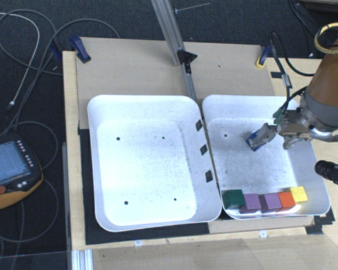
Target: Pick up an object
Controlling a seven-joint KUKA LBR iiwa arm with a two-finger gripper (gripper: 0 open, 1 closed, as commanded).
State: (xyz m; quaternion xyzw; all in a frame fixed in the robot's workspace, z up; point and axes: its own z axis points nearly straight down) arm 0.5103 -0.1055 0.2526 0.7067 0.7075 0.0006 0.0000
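Note:
My gripper (pixel 257 139) hangs over the middle of the right bin (pixel 214 151), reaching in from the right below the arm's orange band. Its grey fingers (pixel 266 132) are closed on a small blue block (pixel 252 143), which shows at their tips. Along the right bin's front wall lies a row of blocks: a green one (pixel 232 198), two purple ones (pixel 250 202) (pixel 268 201), an orange one (pixel 286 199) and a yellow one (pixel 299 194). The row sits well apart from the gripper, towards the front.
The left bin (pixel 101 167) stands beside the right one, their walls touching. A slanted aluminium pole (pixel 168 24) rises behind the bins. A teach pendant (pixel 8 167) and cables lie on the floor at left. Clamps (pixel 79 48) (pixel 263 56) grip the bench's back corners.

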